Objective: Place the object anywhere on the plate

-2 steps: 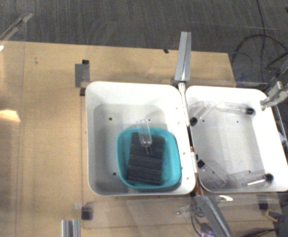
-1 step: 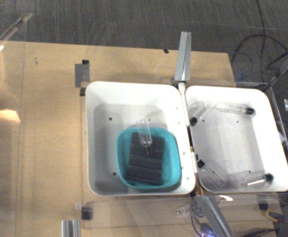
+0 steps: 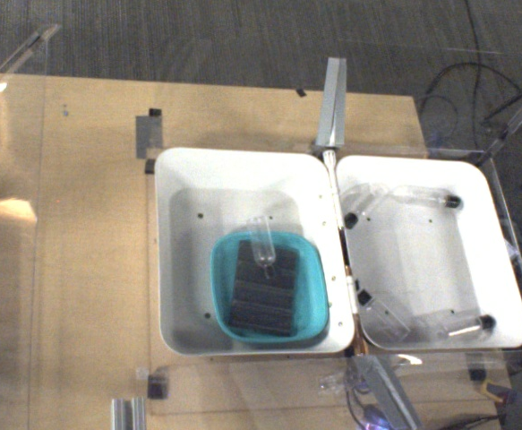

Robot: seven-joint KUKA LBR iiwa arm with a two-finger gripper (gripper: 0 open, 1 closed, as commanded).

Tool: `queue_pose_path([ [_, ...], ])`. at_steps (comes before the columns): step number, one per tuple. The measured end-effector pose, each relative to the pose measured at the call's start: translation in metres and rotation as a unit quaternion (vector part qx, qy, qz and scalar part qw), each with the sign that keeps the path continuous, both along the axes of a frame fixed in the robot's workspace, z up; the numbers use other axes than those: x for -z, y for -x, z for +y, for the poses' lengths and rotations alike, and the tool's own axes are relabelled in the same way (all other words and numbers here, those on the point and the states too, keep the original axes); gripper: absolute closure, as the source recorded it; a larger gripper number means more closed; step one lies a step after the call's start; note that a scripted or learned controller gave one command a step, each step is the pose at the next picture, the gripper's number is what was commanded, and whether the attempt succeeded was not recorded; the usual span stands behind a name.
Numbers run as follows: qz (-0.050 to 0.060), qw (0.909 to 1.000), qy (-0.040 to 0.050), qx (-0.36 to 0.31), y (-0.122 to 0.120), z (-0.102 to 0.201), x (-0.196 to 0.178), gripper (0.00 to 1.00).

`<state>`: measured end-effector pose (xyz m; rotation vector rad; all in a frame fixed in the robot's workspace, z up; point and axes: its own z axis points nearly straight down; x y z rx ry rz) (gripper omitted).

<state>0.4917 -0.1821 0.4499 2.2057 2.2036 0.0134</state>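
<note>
Camera view: a black, ribbed, rectangular object lies flat on the teal plate inside 1 white bin.

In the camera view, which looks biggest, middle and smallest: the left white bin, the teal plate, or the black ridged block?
1. Shallow white plastic left bin
2. Teal square plate
3. Black ridged rectangular block, lying on the plate

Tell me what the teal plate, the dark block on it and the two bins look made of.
Teal plate: likely plastic, smooth, even colour, soft sheen. Dark block: possibly foam or rubber, matte and ribbed. Left bin and right bin: apparently white moulded plastic, slightly glossy, rounded corners.
</note>
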Motion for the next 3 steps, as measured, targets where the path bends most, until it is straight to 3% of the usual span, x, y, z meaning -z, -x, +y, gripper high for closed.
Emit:
queue_pose_path([
  [1, 0.007, 0.9985, -0.0033, -0.054, -0.018, 0.051, 0.013, 1.0],
  [2, 0.007, 0.997, -0.0031, -0.077, -0.025, 0.096, 0.013, 1.0],
  [3, 0.006, 0.9978, -0.004, -0.066, -0.041, 0.164, 0.013, 1.0],
])
